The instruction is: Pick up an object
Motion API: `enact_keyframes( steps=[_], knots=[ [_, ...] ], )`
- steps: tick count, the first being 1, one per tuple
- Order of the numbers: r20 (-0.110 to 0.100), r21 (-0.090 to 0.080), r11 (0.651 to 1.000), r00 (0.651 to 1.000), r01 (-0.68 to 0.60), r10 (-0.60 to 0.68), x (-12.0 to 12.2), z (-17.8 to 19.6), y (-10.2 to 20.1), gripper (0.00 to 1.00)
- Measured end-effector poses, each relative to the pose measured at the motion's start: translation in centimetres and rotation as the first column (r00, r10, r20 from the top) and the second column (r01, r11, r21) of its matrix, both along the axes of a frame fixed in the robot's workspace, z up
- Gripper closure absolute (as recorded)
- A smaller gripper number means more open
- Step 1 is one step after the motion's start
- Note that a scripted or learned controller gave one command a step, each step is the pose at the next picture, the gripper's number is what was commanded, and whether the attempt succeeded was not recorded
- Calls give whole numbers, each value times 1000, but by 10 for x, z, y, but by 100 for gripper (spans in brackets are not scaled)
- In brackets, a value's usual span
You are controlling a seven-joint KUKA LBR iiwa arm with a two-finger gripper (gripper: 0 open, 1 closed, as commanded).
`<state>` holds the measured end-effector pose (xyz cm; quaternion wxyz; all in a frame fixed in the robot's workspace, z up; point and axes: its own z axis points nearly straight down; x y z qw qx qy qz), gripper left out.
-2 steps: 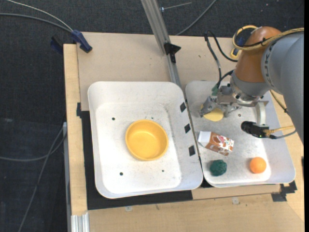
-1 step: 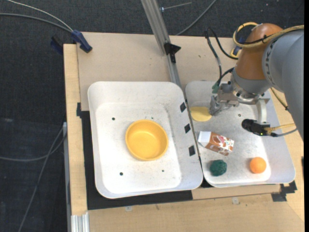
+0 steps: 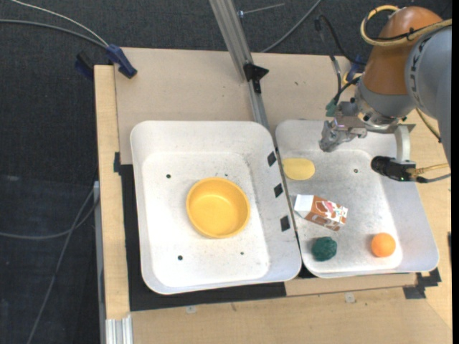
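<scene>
A: Where was the tool (image 3: 332, 139) at that moment?

B: Over the far end of the right bin (image 3: 412, 213), hanging under the orange band of the arm (image 3: 401, 56). Nothing was between it and the bin floor that I could see, and whether it stood open or closed I could not tell; it was too small and dark against the wrist.

A: And the candidates?

B: 4 in the right bin: a flat yellow disc (image 3: 298, 168) nearest the tool, just beside the bin's left wall; a small carton (image 3: 323, 211) lying on its side in the middle; a dark green ball (image 3: 324, 248) and an orange ball (image 3: 383, 245) along the near edge. The left bin (image 3: 154, 192) carried 1 yellow bowl (image 3: 217, 206).

A: What worried you?

B: The disc looked thin, so I judged a descent could pinch above it and come up with nothing, or scrape the wall. Either ball might roll away from a slightly off-centre closure. The carton lay at an angle, so a misaligned grip could push it aside.
</scene>
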<state>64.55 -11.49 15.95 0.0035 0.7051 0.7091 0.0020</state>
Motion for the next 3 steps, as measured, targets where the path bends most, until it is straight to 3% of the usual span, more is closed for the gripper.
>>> enact_keyframes(
  steps=[1, 2, 3],
  knots=[
    [-1, 1, 1000, 1000, 0, 0, 11, 50, 1, 100],
    [-3, 1, 1000, 1000, 0, 0, 13, 67, 4, 100],
    [-22, 7, 1000, 1000, -3, 3, 5, 59, 59, 100]
  ],
)
